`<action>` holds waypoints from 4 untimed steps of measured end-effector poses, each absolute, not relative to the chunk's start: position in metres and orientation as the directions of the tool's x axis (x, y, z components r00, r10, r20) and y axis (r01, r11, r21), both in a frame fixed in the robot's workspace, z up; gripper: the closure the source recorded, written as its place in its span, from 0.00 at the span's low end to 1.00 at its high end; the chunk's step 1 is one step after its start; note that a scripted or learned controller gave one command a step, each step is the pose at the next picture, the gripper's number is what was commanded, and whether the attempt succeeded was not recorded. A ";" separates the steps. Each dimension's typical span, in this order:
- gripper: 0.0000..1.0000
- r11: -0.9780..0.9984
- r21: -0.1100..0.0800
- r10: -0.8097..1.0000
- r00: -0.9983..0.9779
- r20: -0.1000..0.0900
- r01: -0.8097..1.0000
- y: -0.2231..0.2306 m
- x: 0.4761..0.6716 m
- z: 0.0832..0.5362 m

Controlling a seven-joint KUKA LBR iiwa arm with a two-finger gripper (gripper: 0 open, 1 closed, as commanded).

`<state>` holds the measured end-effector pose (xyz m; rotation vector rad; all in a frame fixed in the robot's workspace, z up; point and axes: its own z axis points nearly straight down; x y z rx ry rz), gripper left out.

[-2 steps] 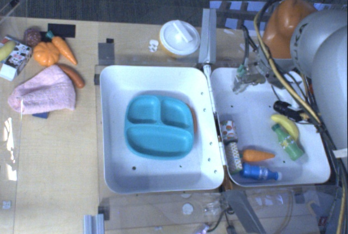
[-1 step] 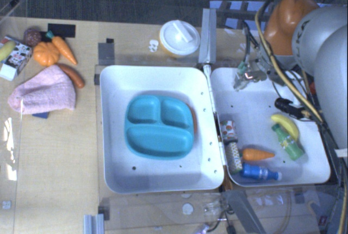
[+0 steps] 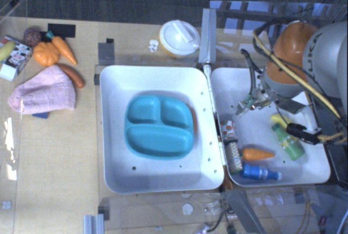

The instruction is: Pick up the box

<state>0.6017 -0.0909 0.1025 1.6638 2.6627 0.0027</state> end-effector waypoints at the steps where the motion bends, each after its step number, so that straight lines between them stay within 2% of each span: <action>1: 0.00 0.438 0.003 0.899 -0.438 -0.001 0.899 -0.091 0.602 0.103; 2: 0.00 0.383 0.010 0.924 -0.383 -0.005 0.924 -0.092 0.628 0.088; 3: 0.00 0.210 0.008 0.978 -0.210 -0.003 0.978 -0.103 0.657 0.087; 4: 0.00 0.282 0.011 0.959 -0.282 -0.004 0.959 -0.094 0.568 0.090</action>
